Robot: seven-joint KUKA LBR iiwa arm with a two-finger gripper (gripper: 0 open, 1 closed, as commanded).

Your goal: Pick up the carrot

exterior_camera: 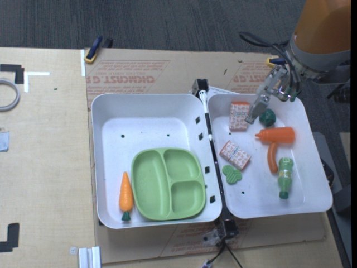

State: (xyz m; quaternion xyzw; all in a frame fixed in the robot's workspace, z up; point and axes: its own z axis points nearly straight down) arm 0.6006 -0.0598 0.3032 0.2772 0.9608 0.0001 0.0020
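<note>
The carrot lies in the left bin at its front left. It is orange with a green stub facing the front edge, and it sits just left of a green divided plate. My gripper hangs over the back of the right bin, between a pink box and a dark green toy. It is far to the right of the carrot, and nothing shows in its grasp. The grey arm with its orange band comes in from the upper right.
The right bin also holds an orange bottle, an orange sausage, a green bottle, a second patterned box and a green leaf shape. Hinged clips join the two bins.
</note>
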